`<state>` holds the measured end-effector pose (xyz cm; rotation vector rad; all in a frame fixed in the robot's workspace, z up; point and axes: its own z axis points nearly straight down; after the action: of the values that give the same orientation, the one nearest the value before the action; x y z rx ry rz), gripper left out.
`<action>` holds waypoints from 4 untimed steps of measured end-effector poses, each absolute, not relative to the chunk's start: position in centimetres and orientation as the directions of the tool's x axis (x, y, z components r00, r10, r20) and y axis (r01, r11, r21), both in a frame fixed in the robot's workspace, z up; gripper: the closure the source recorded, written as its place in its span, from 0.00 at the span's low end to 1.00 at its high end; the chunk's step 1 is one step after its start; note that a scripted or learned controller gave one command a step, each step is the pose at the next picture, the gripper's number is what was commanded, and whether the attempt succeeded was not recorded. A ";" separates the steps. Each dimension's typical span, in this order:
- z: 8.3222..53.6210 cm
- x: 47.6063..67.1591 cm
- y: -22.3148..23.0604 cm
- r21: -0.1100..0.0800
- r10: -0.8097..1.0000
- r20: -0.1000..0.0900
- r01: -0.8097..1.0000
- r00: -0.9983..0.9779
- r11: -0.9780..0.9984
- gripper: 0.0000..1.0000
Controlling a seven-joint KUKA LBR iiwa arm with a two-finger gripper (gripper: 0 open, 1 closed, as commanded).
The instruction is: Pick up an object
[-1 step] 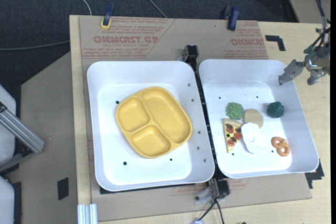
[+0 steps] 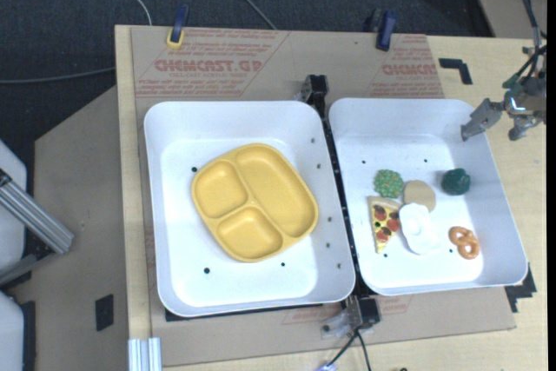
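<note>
The pincer [image 2: 498,121] is seen at the right bin's [image 2: 486,269] far right corner, its fingers spread apart with nothing between them. Small toy foods are clustered in that bin: a pizza slice [image 2: 384,222], a pretzel [image 2: 465,241] and a dark green piece [image 2: 455,181]. A yellow divided tray [image 2: 253,201] is held in the left bin [image 2: 169,274].

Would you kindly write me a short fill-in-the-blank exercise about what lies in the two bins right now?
1. The yellow divided plate lies in the ____ bin.
2. That plate has ____ compartments.
3. The pretzel sits in the right bin, nearest its front-____ corner.
4. The toy pizza slice lies just in front of the ____ broccoli floret.

Missing words: left; three; right; green
</note>
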<state>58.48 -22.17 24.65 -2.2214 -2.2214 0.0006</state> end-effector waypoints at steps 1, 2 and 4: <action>20.5 58.6 -21.9 -0.003 1.000 0.000 1.000 0.000 0.000 0.00; 16.4 58.5 -21.7 -0.002 1.000 0.001 1.000 0.000 0.000 0.00; 13.2 59.1 -22.3 0.001 1.000 -0.001 1.000 0.000 0.000 1.00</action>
<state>59.08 -22.26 13.19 -2.2220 -2.2230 -0.0007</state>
